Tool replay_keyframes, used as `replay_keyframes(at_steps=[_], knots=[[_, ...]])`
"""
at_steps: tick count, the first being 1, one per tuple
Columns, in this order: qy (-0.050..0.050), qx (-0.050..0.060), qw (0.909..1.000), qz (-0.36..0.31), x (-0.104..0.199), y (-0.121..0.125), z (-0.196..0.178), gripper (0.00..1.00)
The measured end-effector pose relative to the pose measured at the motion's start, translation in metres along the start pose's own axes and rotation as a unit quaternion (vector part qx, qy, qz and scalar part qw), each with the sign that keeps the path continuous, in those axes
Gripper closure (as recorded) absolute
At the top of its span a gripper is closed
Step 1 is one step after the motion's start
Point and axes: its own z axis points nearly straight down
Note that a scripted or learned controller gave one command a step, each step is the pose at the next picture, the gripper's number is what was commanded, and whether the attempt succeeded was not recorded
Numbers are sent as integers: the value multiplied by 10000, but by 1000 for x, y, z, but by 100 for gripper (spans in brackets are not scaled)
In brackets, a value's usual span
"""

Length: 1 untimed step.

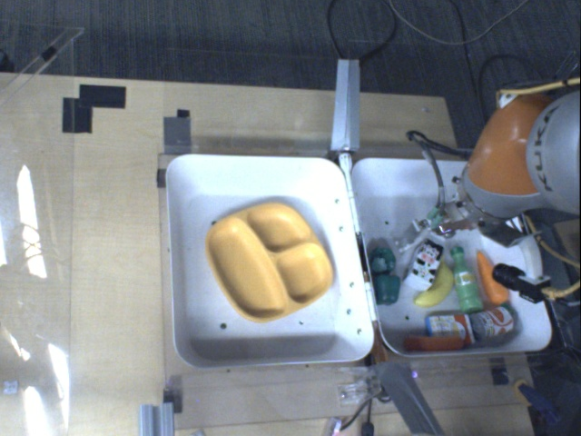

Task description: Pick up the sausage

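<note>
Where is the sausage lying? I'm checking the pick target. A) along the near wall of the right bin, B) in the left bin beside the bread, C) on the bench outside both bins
A: the sausage lies along the right bin's near wall, beside the can.

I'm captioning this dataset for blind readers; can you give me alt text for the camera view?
Seen from above, a grey-and-orange arm reaches from the right over the right bin, its tool above a banana, green bottle, carrot, can and red sausage. The left bin holds a large yellow bread-like lump.
</note>
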Motion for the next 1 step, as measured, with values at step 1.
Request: replay_keyframes(at_steps=[1], knots=[[-8, -4, 9949, 1009, -39, 79, 21, 0]])
